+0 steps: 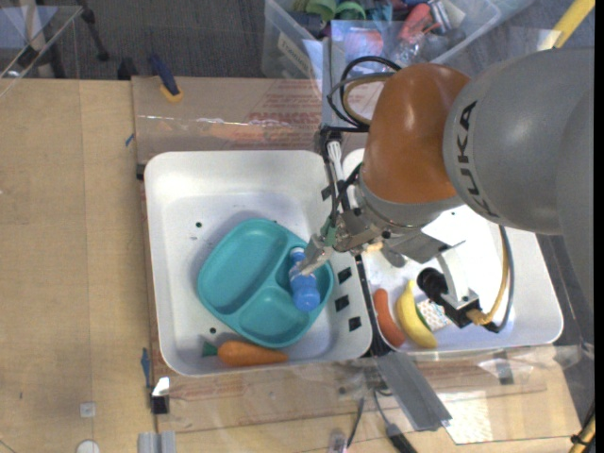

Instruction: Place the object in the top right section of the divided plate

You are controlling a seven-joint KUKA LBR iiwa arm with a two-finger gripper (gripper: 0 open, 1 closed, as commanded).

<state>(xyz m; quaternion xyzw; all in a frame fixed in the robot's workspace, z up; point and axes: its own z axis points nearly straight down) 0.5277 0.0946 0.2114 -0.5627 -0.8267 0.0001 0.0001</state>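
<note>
The jaws [311,258] seem closed on a small blue object [305,291], hanging over the teal divided plate [247,281] at its right edge. Ease it down into the upper right section before letting go.

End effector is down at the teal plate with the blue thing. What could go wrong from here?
1. The blue object sits at the right rim of the teal divided plate, so it could roll off into the left bin.
2. The end effector hangs low over that rim; a move might nudge the plate.
3. The carrot lies against the plate's lower edge and could get shoved if the plate slides.
</note>
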